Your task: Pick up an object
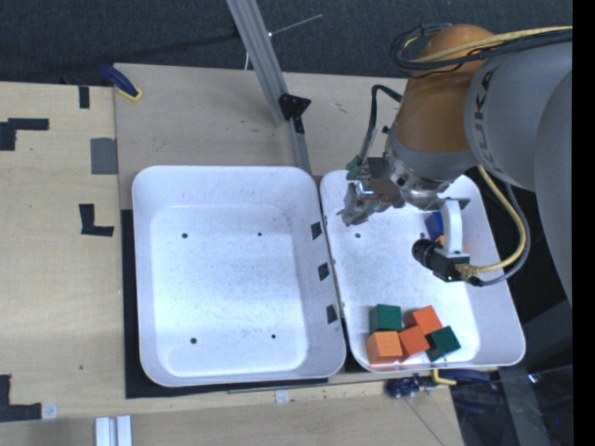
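Arm: the grey arm (521, 110) comes in from the right, with its orange band (442, 91) above the wrist, bent over the right bin.
Gripper: the gripper (358, 207) hangs over the upper left part of the right bin, close to the divide between the 2 bins.
Jaws: from where I stand I cannot tell whether they are open or closed; the tips are small and dark against the metal. Nothing shows between them.
Right bin: the white right bin (493, 342) holds a small cluster of blocks in its lower part, well apart from the gripper.
Blocks: 2 green blocks and 2 orange blocks, huddled together. One green block (386, 318) sits at the upper left of the cluster, an orange block (426, 320) beside it, another orange block (384, 345) below, and a darker green block (443, 341) at the lower right. They touch or nearly touch one another.
Left bin: the white left bin (149, 249) lies beside the right one, speckled with dark dots on its floor.
Cable: a yellow cable (511, 240) loops from the arm past a black fitting (437, 256) over the right bin.
Bench: the tan bench (56, 277) carries black tape marks at the left.
Pole: a grey metal pole (256, 40) slants down from the top toward the bins.
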Robot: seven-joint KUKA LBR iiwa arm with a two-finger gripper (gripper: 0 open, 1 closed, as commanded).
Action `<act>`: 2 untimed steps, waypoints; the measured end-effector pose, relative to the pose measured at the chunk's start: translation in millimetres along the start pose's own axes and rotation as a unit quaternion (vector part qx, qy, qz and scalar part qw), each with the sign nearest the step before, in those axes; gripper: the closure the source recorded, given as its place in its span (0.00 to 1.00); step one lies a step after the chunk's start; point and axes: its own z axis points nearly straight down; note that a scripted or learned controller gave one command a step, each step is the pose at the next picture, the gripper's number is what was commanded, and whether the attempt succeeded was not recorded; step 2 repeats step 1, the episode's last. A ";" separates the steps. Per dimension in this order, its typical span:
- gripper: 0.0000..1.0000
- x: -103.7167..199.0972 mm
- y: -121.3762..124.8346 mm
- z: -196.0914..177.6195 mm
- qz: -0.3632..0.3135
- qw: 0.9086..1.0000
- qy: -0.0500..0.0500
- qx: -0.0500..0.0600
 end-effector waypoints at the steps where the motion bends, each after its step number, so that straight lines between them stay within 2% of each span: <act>1: 1.00 64.3 -7.4 0.8 -0.001 1.000 0.000 0.001; 2: 1.00 64.3 -7.4 0.8 -0.001 1.000 0.000 0.001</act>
